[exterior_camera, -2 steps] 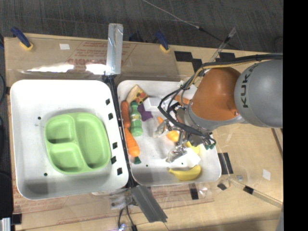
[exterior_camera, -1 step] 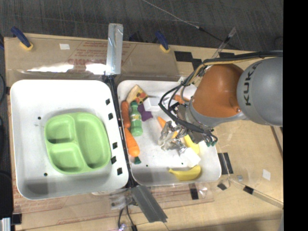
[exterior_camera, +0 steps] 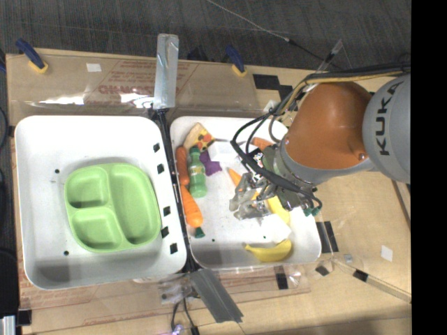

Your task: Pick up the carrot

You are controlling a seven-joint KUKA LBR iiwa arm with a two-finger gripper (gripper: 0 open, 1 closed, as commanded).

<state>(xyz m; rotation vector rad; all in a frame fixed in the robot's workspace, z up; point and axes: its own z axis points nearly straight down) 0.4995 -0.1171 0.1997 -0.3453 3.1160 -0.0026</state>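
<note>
The carrot [exterior_camera: 191, 209] is a long orange piece with a green stub at its near end. It lies along the left wall of the right bin [exterior_camera: 223, 253]. My gripper [exterior_camera: 249, 205] hangs over the middle of that bin, to the right of the carrot and apart from it. Nothing can be made out in its grasp. The arm's orange band [exterior_camera: 328, 125] covers the bin's far right part.
A green bottle [exterior_camera: 198, 180], a purple piece [exterior_camera: 209, 165] and a reddish sausage shape [exterior_camera: 182, 162] crowd the carrot's far end. A small orange wedge [exterior_camera: 235, 176] lies by the gripper, with a yellow item [exterior_camera: 281, 209] and a banana [exterior_camera: 269, 251] near. The left bin holds a green divided plate [exterior_camera: 112, 206].
</note>
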